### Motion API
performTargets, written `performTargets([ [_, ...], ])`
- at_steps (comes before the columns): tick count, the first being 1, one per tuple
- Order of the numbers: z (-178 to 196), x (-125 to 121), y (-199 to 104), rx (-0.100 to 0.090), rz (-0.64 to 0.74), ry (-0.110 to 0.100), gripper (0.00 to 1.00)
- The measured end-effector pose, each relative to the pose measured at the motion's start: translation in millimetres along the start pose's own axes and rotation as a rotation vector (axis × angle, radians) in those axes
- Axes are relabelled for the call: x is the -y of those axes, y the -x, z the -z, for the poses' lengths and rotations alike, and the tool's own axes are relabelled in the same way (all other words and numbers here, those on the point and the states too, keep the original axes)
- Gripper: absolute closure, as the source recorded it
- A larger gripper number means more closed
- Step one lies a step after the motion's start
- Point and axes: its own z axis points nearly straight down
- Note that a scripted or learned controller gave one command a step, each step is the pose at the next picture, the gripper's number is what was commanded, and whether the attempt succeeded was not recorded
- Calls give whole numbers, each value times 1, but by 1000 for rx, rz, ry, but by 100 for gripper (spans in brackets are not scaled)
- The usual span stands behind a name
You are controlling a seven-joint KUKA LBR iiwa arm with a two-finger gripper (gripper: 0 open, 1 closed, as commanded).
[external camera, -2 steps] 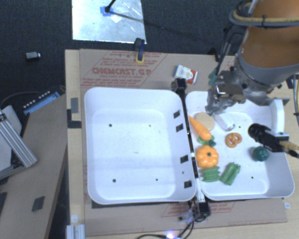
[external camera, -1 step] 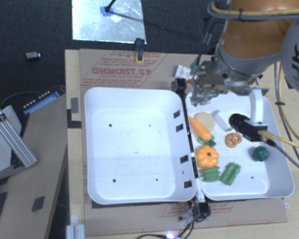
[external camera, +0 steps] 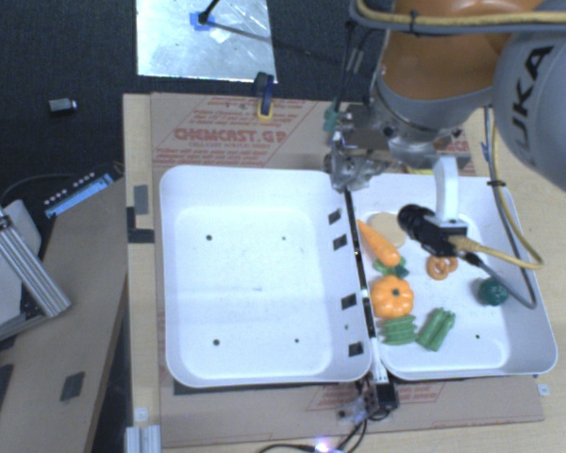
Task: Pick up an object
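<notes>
1. Currently, camera view: gripper hangs over the far-left corner of the right bin, just beside the divider; whether its claw is apart or together I cannot tell.
2. Landmark = pumpkin. Carrot lies just beyond it; green bean pods just right and nearer the camera; pretzel right and beyond; dark green ball well right.
3. Nothing seen between the claw tips; no object lifted.
4. Judgement: carrot is nearest. Descend centred across its narrow width, clear of the bin wall and of the pumpkin.
5. Risk: grazing the divider.
</notes>
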Motion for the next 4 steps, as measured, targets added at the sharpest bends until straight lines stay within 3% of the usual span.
performTargets([
  [4,18,-64,-123,-1,-2,1,100],
])
